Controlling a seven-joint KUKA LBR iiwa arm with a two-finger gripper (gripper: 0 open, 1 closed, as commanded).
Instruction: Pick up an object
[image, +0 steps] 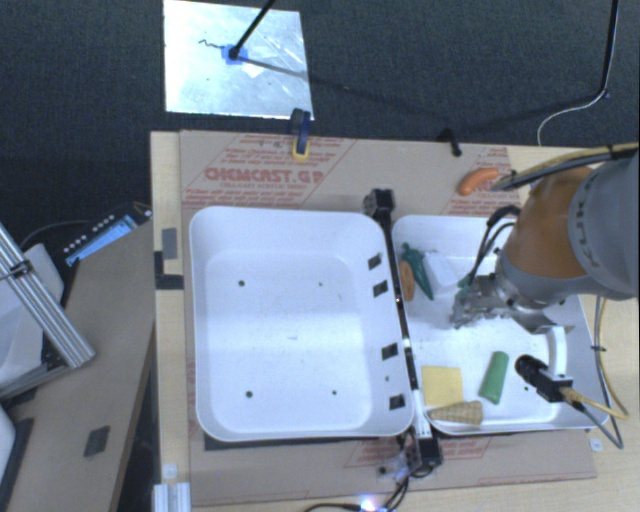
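Two white bins are shown side by side, and four loose things are counted in the right bin (440, 232), one of each kind. Nearest, against the near wall, one tan cone (457, 412) is laid with its long axis running left to right. Just behind it, touching or nearly so, one flat yellow square (443, 381) is seen. To its right, one green cylinder (493, 377) is laid flat, its long axis running near to far with the far end tilted slightly rightward. Beyond these, the gripper (468, 308) is placed over the bin's middle floor; whether it is wide or narrow cannot be told. Farther left, by the wall shared with the left bin (290, 222), one orange-and-green carrot-like piece (412, 276) is aligned roughly near to far. Farthest, on the cardboard sheet (330, 165), one orange sausage-shaped thing (479, 181) is seen.
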